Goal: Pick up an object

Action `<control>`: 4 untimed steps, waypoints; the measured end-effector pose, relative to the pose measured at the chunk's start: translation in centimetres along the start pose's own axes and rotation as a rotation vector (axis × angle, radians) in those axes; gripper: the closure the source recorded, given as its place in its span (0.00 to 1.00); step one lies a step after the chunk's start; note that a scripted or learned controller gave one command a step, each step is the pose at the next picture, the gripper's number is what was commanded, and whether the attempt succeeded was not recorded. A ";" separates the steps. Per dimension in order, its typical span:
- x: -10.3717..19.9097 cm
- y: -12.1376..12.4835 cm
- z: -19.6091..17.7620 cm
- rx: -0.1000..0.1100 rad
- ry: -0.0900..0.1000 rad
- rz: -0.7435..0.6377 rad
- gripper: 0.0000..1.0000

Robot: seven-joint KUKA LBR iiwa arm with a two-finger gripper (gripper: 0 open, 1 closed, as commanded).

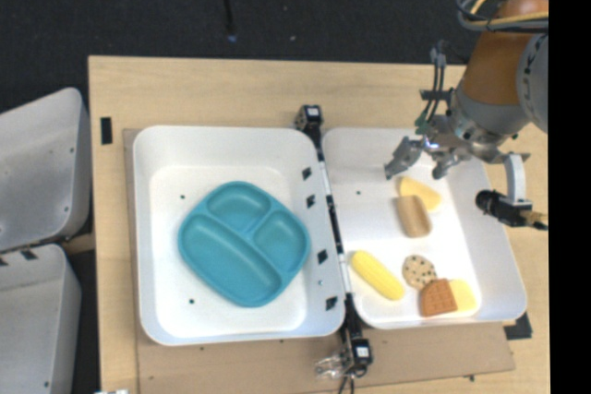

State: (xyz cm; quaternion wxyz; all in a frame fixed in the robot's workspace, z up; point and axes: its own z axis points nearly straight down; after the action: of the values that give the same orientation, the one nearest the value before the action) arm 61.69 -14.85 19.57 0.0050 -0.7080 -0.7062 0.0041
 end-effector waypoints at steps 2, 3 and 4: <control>-1.1 -0.1 4.1 -0.010 -0.003 -0.001 0.00; -1.2 0.0 9.3 -0.011 -0.003 0.001 0.00; -1.3 0.1 7.9 -0.018 -0.004 0.004 1.00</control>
State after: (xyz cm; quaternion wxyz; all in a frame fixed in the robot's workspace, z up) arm 61.69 -16.17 11.69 -0.0027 -0.7093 -0.7049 -0.0007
